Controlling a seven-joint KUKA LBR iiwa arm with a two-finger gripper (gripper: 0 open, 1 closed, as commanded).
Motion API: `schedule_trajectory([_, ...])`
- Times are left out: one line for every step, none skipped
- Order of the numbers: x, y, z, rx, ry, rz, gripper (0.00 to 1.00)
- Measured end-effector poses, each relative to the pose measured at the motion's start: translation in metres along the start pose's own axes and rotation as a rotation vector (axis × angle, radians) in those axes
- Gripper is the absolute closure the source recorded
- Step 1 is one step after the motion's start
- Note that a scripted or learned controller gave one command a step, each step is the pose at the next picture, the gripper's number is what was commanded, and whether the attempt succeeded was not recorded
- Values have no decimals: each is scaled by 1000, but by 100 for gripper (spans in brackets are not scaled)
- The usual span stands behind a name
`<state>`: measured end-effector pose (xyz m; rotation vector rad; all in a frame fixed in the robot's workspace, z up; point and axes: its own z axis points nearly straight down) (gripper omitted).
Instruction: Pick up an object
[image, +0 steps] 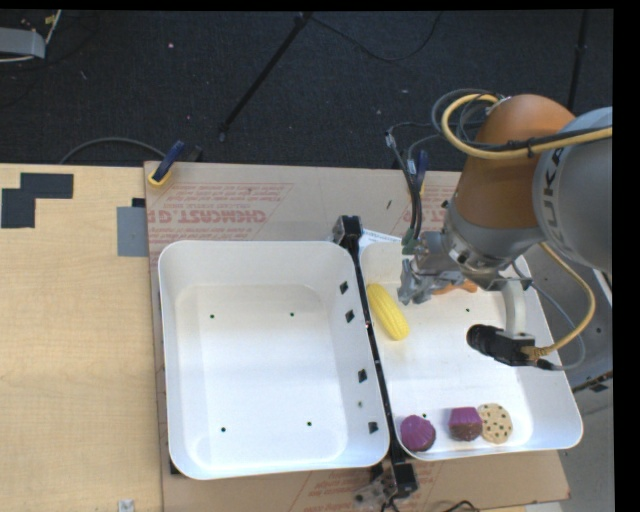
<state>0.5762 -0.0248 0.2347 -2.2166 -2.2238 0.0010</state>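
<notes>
Camera view. Gripper (420, 290) low over right bin (560, 420); finger opening and contents: cannot tell. Ear of corn (387, 311) just beside it, toward the divider; something orange (462, 286) at its other side. Apparent step: approach. Next: centring over corn, descent, closing.

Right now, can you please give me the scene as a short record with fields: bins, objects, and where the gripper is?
bins: left bin; right bin
right bin contents: yellow corn by the divider; purple ball, purple block, cookie in a row at the near wall
orange item: partly hidden under the gripper, kind unclear
gripper: low over the right bin, just right of the corn
</notes>
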Motion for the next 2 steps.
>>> schedule_trajectory([52,-1,-8,-1,0,0,100])
schedule_trajectory([99,-1,-12,-1,0,0,100])
